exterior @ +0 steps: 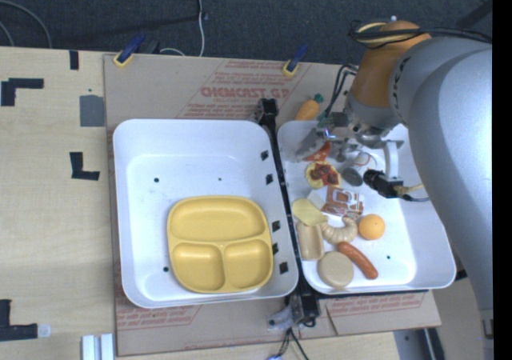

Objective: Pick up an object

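arm: grey, with an orange band above the wrist; it reaches in from the right and leans over the far part of the right bin.
gripper: low over the far end of the right bin, just above the food pile; I cannot tell whether it is spread or pressed together, and nothing can be seen held in it.
right bin: white and shallow, holding a cluster of toy foods along its left half.
foods: a pizza slice just under the gripper; a red-and-white packet beside it; an orange to the right of the packet; a pale yellow piece near the bin's left wall; a tan bread piece below that; a sausage lying at a slant; a round cream disc touching the sausage's left side; a carrot at the far rim, apart from the rest.
left bin: white, holding a yellow tray with three compartments toward its near side.
table: light wood with black marks; a cardboard sheet lies under both bins, held by clamps at the far edge.
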`<state>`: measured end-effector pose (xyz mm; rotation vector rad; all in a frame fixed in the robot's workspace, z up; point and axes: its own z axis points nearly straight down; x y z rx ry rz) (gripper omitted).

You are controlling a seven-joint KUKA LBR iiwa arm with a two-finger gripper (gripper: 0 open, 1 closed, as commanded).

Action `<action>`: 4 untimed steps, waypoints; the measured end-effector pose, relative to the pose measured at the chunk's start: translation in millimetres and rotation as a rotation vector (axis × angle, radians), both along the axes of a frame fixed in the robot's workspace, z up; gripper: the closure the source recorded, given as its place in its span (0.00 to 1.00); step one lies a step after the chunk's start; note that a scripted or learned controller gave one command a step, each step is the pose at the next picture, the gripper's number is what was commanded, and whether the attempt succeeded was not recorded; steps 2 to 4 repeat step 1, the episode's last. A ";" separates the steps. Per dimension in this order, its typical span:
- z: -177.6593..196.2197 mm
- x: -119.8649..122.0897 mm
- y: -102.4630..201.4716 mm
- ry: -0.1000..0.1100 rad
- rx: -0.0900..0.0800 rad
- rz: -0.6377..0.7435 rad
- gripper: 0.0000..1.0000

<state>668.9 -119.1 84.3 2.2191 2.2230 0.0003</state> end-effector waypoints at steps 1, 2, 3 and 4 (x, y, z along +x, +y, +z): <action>10.3 -0.7 1.2 0.002 0.000 0.001 1.00; 10.3 -0.7 1.2 0.002 0.000 0.001 1.00; 10.3 -0.7 1.2 0.002 0.000 0.001 1.00; 10.3 -0.7 1.2 0.002 0.000 0.001 1.00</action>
